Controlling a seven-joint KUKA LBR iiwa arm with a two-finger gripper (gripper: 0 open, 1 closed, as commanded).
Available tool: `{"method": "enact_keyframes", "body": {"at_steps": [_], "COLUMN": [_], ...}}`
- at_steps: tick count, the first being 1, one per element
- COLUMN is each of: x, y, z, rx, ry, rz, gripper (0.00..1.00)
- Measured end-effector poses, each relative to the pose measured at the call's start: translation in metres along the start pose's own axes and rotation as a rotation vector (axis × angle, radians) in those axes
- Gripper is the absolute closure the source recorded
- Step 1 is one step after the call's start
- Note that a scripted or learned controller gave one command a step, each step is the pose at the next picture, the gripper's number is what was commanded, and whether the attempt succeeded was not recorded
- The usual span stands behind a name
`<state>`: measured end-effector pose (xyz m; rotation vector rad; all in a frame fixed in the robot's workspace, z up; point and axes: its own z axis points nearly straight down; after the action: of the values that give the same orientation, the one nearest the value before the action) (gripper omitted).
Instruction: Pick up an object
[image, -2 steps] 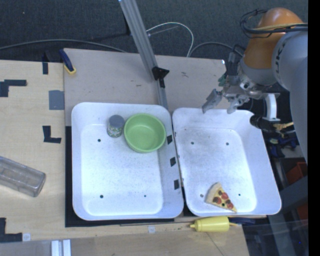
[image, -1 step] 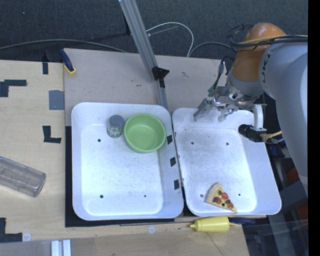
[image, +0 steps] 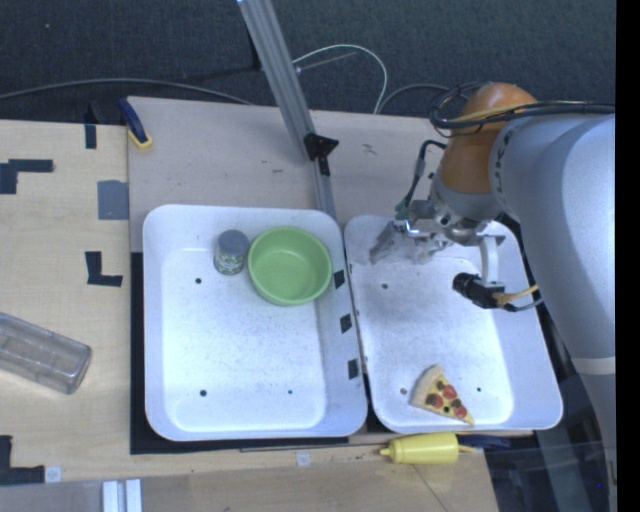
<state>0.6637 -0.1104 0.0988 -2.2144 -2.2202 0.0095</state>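
Pizza slice (image: 441, 394) lies flat at 6 o'clock in the right bin (image: 530, 395), long axis 10-to-4, tip toward 10. Gripper (image: 400, 242) hangs at 11 o'clock of the same bin, well apart from it, nothing between the fingers; gap can't be judged. Arm (image: 560, 210) enters from 3 o'clock, wrist angled toward 9.

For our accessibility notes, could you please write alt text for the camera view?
A grey arm's tool hovers over the right bin's far end, away from a toy pizza slice. The left bin holds a green bowl beside a small can.
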Motion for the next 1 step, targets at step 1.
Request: {"method": "enact_keyframes", "body": {"at_steps": [1], "x": [0.0000], "y": [0.0020], "z": [-0.0147], "rx": [-0.006], "ry": [-0.001], "rz": [-0.001], "gripper": [1.00]}}
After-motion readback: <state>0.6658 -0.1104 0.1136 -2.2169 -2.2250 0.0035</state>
